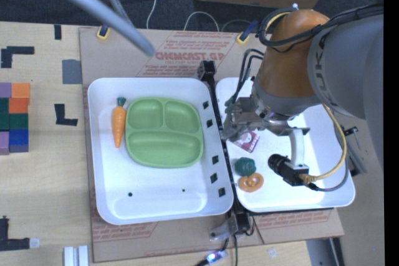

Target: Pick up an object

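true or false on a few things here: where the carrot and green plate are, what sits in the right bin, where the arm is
1. The carrot lies in the left bin. True.
2. The carrot rests on the green divided plate. False: it lies beside the plate, on its left.
3. The green plate is in the right bin. False: it is in the left bin.
4. A small dark green object and an orange pretzel-like piece sit in the right bin. True.
5. The gripper is over the right bin. True.

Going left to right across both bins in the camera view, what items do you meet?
carrot → green divided plate → pink packet under the gripper, with the teal piece and orange pretzel-shaped piece nearer the front edge.
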Controlling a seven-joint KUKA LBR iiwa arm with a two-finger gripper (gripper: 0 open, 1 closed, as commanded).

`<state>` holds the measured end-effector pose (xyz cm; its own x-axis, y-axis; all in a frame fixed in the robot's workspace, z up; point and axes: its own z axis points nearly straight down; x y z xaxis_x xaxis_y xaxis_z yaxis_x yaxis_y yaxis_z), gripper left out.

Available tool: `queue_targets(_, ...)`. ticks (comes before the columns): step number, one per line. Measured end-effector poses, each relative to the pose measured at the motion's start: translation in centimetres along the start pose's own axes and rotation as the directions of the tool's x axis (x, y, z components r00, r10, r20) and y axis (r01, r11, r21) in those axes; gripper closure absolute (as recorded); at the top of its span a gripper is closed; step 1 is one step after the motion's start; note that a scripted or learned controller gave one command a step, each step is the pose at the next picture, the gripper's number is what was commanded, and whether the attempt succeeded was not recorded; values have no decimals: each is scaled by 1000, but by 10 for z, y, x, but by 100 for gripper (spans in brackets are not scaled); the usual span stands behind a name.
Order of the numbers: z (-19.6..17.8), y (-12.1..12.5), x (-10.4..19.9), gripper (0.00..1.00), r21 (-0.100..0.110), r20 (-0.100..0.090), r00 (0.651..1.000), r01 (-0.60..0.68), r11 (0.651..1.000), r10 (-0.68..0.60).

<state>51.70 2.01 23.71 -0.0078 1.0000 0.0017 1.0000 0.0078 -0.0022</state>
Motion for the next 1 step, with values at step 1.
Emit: queue_targets(1,9,12,57,100,0,1,1000,0,1000,0)
